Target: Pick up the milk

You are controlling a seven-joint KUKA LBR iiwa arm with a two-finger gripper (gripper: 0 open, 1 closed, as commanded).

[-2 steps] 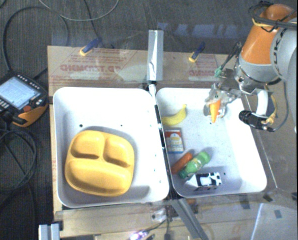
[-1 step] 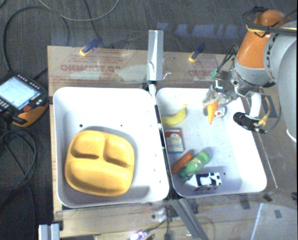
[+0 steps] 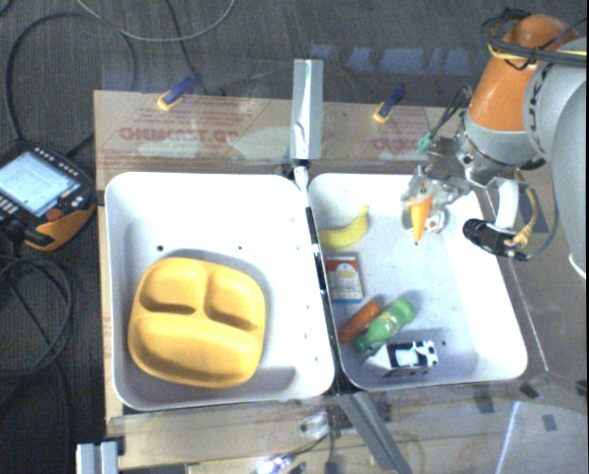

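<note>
As carrot (image 3: 420,216) in fingers (image 3: 419,197), milk (image 3: 411,355) apart.

Two bins side by side on the bench. Left bin (image 3: 117,215) holds a tray (image 3: 198,318), toward its near left. Right bin (image 3: 492,304): banana (image 3: 345,230) at far left; box (image 3: 344,277) just in front of it. Nearer, a sausage (image 3: 360,322) touching a bottle (image 3: 385,324) on its right. Milk (image 3: 413,355) at the near edge, just in front of the bottle. Gripper (image 3: 425,197) over the bin's far middle, a carrot (image 3: 420,219) at its tip. Pendant (image 3: 33,194) on the floor left of the bench.
</note>
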